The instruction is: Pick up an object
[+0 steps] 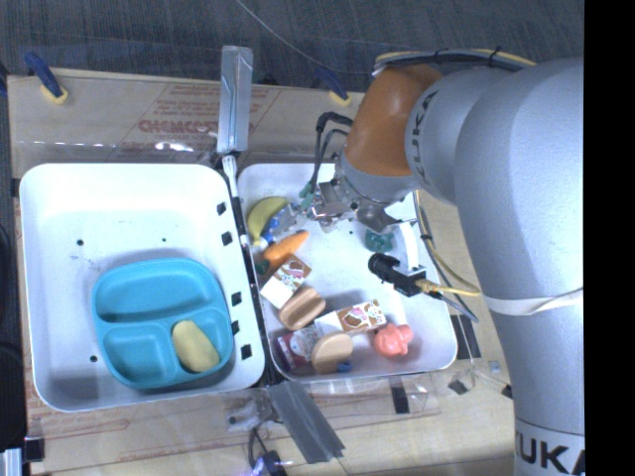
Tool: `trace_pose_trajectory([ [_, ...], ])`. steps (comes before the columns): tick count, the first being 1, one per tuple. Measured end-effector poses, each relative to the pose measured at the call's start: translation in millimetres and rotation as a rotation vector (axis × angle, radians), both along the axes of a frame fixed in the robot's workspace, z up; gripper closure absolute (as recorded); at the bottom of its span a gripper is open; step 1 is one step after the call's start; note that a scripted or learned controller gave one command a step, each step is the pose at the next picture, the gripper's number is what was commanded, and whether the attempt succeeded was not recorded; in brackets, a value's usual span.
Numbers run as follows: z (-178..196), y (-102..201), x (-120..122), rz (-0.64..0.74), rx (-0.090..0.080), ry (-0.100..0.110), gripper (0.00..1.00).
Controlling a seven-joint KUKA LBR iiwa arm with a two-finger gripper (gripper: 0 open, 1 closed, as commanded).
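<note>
Two white bins sit side by side on the bench. The left bin (60, 266) holds a blue divided tray (149, 305) in its lower half, with a yellow potato-like piece (195, 346) lying in the tray's lower right compartment. The right bin (437, 350) is crowded with toy food: a yellow banana (263, 213) near its upper left corner, an orange carrot (286, 245) just below it, a small printed box (287, 277) under the carrot, a hot dog bun (303, 308) lower still, a second printed packet (361, 317) to the right of the bun, a bread-like piece (332, 348) near the bottom edge, and a pink toy (394, 340) at the lower right. The grey arm with its orange band (387, 127) reaches in from the right of the frame, and the gripper (332, 204) hangs over the upper middle of the right bin, just right of the banana. How far it is open, and whether it has hold of anything, cannot be told from this angle.
</note>
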State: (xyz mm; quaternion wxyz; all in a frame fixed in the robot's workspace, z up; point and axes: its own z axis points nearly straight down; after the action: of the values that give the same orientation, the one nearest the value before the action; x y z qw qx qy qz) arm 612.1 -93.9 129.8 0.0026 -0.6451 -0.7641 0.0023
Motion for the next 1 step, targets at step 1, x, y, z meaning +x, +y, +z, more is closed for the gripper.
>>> trace_pose_trajectory([
  [1, -26.9, -3.8, -23.8, 0.136, 0.003, -0.026, 0.00],
])
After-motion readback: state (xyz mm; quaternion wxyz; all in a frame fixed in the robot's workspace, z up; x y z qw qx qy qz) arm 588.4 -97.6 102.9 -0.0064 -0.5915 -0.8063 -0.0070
